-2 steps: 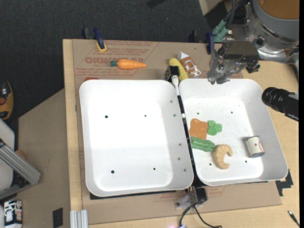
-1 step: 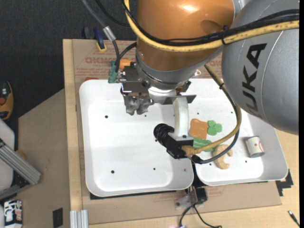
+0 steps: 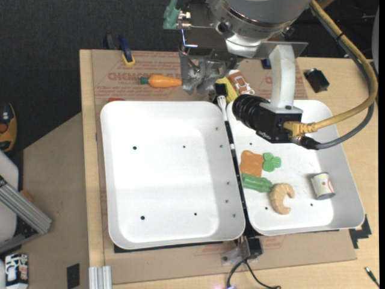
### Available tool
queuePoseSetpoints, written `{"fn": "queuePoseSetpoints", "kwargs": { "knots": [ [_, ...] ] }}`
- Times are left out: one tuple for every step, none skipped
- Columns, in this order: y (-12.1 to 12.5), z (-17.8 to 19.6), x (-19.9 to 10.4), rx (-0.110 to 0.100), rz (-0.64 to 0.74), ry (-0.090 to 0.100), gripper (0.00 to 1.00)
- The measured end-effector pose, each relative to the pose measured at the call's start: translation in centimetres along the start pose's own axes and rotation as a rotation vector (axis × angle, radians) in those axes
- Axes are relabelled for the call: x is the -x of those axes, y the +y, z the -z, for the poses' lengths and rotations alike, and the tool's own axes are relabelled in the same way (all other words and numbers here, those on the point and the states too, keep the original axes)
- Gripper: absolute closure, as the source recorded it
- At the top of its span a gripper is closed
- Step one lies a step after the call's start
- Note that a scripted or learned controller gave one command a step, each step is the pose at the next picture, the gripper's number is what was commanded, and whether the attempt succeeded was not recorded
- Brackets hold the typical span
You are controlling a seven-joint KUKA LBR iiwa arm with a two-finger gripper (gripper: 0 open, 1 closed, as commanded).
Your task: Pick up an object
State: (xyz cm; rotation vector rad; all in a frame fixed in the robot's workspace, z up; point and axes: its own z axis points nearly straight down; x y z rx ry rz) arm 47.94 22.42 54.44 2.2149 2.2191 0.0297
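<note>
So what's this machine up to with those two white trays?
A grey robot arm reaches in over the bench to pick up an object. Its gripper hangs near the far edge of the bins, by a toy carrot lying on the cardboard outside them. The right bin holds an orange and green toy, a croissant and a small can. Nothing looks lifted yet.

**Bins side by side, objects gathered in the right one**

The gripper [image 3: 201,77] hangs just beyond the far rims of both bins, over the bench [image 3: 90,89]. To its left on the bench lies a toy carrot [image 3: 161,81]. Nearer the camera and leftward sits the left bin [image 3: 120,161]; the right bin [image 3: 343,185] sits rightward. In the right bin lie an orange block [image 3: 252,163], touching a green vegetable [image 3: 257,184], with a croissant [image 3: 281,197] just before them and a small can [image 3: 323,185] to their right.
</note>
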Motion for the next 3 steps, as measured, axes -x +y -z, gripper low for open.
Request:
{"fn": "queuePoseSetpoints", "kwargs": {
  "knots": [
    [-0.1,-0.9,0.0,-0.018,0.0,-0.009,0.0],
    [0.0,0.2,-0.1,-0.014,0.001,-0.007,1.0],
    [0.0,0.1,-0.1,-0.015,0.001,-0.008,0.0]
  ]
}}
